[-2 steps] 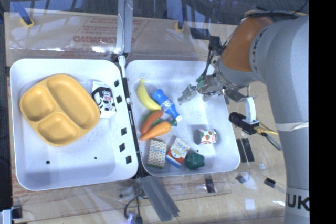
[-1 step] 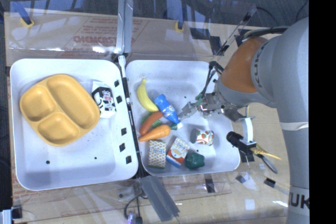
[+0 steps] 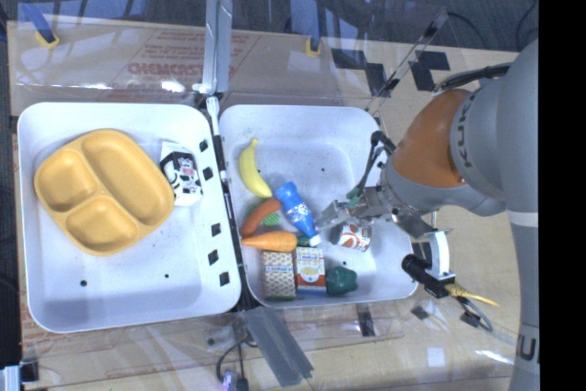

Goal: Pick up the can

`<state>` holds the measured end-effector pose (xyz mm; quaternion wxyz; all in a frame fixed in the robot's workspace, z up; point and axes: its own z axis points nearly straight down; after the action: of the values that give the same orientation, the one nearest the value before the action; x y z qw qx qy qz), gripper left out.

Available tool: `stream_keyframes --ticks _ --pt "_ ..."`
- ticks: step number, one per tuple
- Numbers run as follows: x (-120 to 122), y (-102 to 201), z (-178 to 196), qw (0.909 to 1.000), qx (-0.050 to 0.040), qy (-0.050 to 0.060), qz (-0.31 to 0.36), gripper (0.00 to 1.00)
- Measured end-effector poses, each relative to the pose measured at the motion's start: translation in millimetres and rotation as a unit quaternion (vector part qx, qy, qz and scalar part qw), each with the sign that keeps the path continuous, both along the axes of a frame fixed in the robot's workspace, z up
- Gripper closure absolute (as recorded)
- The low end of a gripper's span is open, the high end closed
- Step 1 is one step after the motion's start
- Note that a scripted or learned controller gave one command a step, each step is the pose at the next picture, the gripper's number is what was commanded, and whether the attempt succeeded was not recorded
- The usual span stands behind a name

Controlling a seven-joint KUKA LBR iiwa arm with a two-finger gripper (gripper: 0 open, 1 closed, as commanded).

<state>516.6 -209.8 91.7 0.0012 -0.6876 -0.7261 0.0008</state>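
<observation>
Two white bins sit side by side on the table; my tool [image 3: 352, 213] hangs over the right bin [image 3: 302, 124], directly above the red-and-white can [image 3: 353, 238]. How wide it stands I cannot tell. Left of the can crowd a blue bottle [image 3: 295, 207], carrot [image 3: 269, 241] and juice box [image 3: 309, 269], while the bin's right wall lies near.

The light is even and bright; glare streaks lie on the clear panels [image 3: 302, 23]; details are slightly soft.

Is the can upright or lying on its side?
Tipped: the can lies on its side in the right bin, beside the gripper.
</observation>
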Motion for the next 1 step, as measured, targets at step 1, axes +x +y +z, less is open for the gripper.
stream_keyframes --ticks 1 --pt "0.2 0.2 9.9 1.0000 0.0002 0.001 0.002 1.00"
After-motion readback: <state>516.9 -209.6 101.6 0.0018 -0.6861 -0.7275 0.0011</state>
